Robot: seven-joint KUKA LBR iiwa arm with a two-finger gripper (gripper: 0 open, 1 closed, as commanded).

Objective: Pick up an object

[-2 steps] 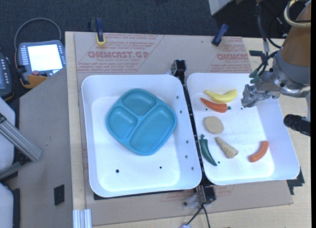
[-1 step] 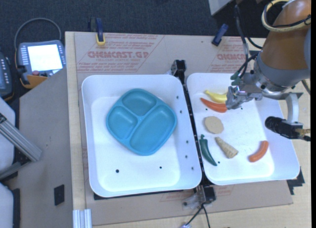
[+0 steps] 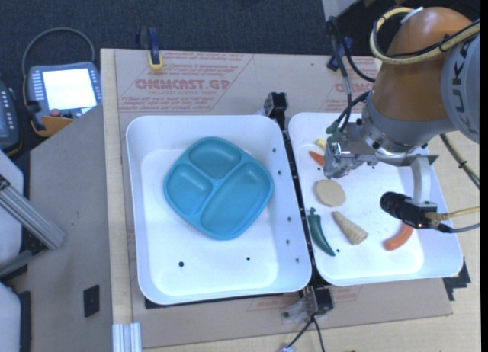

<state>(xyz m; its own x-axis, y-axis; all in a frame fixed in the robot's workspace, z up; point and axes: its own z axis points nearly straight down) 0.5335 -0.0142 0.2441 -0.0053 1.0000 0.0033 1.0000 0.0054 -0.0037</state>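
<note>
Closest, a green chili pepper [image 3: 321, 233] and cone [image 3: 351, 228] lie in the right bin [image 3: 438, 265]; gripper [image 3: 335, 164] hovers above a tan disc [image 3: 330, 193], jaw state unclear.

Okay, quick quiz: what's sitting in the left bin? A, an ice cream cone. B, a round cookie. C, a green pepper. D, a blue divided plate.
D: the blue divided plate lies in the left bin, while the green pepper, cone and round cookie all lie in the right bin.
</note>
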